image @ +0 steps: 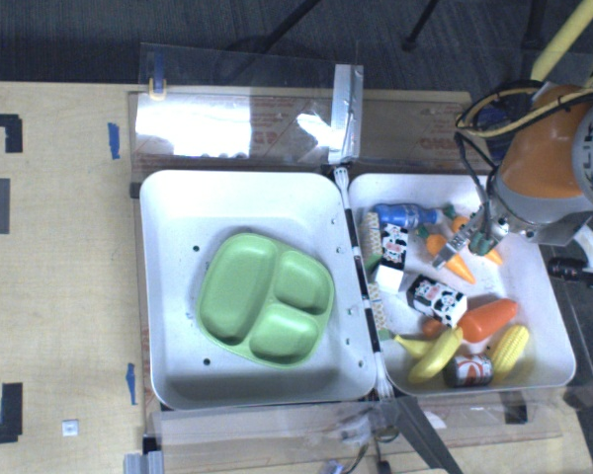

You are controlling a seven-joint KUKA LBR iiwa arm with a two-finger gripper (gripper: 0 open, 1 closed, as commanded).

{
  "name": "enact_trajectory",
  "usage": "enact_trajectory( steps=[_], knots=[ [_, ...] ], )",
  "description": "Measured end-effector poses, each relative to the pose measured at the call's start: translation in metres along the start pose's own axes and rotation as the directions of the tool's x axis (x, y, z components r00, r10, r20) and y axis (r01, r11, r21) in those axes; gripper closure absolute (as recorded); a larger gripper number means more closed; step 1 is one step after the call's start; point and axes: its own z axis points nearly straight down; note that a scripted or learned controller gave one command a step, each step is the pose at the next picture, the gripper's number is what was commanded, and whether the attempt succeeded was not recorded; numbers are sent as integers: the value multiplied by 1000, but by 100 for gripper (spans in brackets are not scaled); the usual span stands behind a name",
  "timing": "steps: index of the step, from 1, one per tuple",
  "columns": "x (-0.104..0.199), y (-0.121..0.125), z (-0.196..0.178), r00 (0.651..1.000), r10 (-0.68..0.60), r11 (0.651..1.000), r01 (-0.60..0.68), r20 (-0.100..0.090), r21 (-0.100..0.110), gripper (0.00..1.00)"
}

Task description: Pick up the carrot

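Observation:
The carrot [460, 268] is a small orange cone lying in the upper middle of the right bin [561, 349], its green top pointing up-left. My gripper [466, 242] is low in that bin, directly over the carrot's upper end and partly covering it. The grey wrist with its orange band [539, 161] comes in from the right above it. A second small orange piece [491, 256] lies just right of the gripper.
The right bin is crowded: a blue can [400, 213], two cow-print cartons [437, 300] [393, 247], a large orange-red vegetable [489, 317], a banana [433, 355], a corn cob [510, 349] and a small can [471, 369]. The left bin [168, 265] holds a green divided plate [265, 297].

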Motion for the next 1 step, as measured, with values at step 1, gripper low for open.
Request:
enact_trajectory(
  steps=[1],
  knots=[
    [-39, 5, -103, 967, 255, 967, -255, -1, 6, 100]
  ],
)
